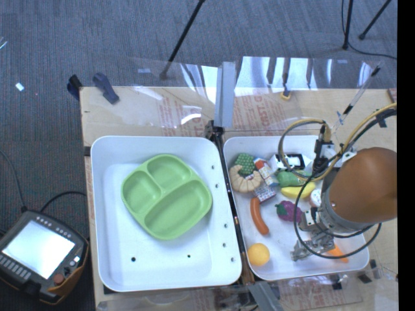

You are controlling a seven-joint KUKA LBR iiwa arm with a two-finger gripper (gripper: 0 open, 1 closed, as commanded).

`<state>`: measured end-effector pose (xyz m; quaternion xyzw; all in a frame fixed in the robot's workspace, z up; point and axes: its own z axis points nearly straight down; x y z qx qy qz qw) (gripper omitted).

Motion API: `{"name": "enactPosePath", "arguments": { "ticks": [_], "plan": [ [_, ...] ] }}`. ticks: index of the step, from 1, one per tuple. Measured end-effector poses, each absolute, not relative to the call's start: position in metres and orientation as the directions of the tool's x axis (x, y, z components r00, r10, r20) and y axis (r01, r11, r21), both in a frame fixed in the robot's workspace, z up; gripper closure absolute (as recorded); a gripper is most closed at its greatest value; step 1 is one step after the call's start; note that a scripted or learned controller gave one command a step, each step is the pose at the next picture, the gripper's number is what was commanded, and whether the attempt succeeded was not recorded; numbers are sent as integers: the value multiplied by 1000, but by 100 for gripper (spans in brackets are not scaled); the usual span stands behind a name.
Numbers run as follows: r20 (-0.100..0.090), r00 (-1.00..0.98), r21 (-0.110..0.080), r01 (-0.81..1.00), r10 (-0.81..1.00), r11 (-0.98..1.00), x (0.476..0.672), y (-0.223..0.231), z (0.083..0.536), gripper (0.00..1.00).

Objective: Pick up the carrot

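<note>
Camera view: left bin (110, 264) holds just the green divided plate (166, 195); right bin (272, 271) holds the toy food. Carrot (337, 253) lies flat on the floor of the right bin's near-right corner, claw (313, 246) low and just left of it. Can't tell claw opening, nothing visibly gripped, so by my read the pick isn't done: grasp and lift remain.

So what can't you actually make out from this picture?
- Carrot: a small orange sliver shows in the camera view; the arm's orange band covers the rest.
- Gripper: partly under the arm, so whether it grips anything cannot be told.
- Small toys beside the corn: crowded together and too small to name.
- Right bin: its far right side lies under the arm.
</note>
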<state>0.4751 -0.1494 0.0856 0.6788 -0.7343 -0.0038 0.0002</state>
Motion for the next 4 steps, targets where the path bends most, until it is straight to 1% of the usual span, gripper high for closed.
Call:
{"name": "enactPosePath", "arguments": {
  "ticks": [1,2,3,4],
  "plan": [
    [1,26,-8,-1000,-1000,-26,478,-201,236,100],
    [-6,-9,6,-1000,-1000,9,476,-156,86,100],
    [-1,298,-5,-955,-955,-298,477,-213,263,100],
    [-4,417,-4,-909,-909,-417,478,-203,307,100]
  ]
}}
